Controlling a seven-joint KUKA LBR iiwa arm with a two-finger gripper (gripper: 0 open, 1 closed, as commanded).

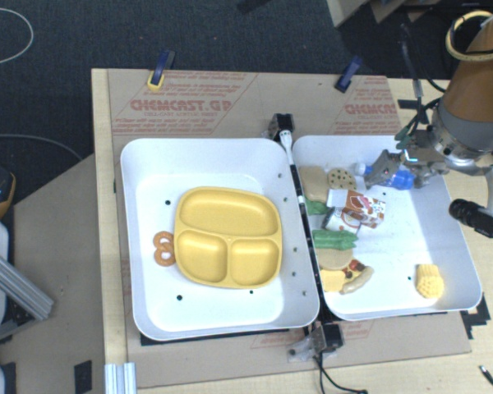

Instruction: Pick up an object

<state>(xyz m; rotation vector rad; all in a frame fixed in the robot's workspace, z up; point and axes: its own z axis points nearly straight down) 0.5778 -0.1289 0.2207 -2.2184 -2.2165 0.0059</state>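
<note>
1. The grey two-finger gripper [388, 171] is seen low over the right shallow white plastic bin [452, 245].
2. It cannot be told if the jaws are released or clenched.
3. The small red and white packet [363, 208] is found just below-left of it.

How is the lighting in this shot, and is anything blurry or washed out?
Camera view: even, soft light with faint shadows; the white bins are bright but not blown out; the yellow tray and corn read sharp; the hand and the small items beside it look slightly soft, so their details are hard to tell.
</note>
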